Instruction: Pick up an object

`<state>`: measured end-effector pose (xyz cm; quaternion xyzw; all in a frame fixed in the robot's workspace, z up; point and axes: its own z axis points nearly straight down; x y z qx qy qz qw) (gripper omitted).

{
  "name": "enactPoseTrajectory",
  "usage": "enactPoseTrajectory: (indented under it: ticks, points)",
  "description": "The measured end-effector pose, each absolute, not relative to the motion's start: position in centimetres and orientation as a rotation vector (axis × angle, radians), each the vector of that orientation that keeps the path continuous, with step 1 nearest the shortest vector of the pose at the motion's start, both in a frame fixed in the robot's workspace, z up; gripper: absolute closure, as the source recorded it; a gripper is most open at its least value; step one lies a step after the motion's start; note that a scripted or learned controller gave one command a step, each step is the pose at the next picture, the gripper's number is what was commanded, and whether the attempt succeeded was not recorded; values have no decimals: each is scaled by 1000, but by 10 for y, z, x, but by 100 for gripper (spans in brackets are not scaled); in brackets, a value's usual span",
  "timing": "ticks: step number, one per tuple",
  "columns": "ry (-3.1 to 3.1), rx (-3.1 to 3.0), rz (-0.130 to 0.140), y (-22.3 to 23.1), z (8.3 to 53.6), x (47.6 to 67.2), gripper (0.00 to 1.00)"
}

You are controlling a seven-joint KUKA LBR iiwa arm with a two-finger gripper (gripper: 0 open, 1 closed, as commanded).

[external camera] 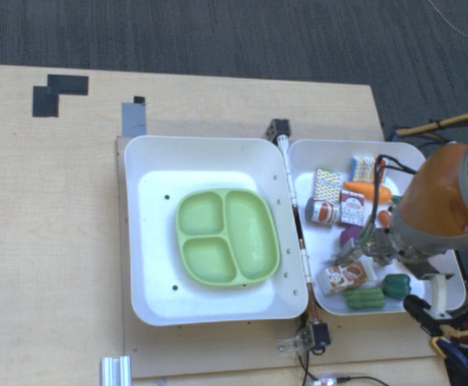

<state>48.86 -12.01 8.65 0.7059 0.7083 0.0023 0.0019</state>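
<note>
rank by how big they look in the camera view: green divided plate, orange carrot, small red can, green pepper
1. green divided plate, by far the largest
2. orange carrot
3. green pepper, close to the carrot in length, so that order is unsure
4. small red can, smallest

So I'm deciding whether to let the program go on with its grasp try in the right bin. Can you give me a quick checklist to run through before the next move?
1. Gripper is over the right bin, above the cluttered items: ok.
2. An object is seen held in the gripper: cannot tell; the arm hides it.
3. Candidates lie close by, the printed packet and green toy: ok.
4. Room around targets: not ok; carrot, can and small boxes sit crowded together.
5. Left bin holds the green divided plate, well apart from the arm: ok.
</note>
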Motion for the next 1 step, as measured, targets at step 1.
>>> enactPoseTrajectory:
  ticks: [1]
  points:
    - [2220,2209,13,-120,98,491,100]
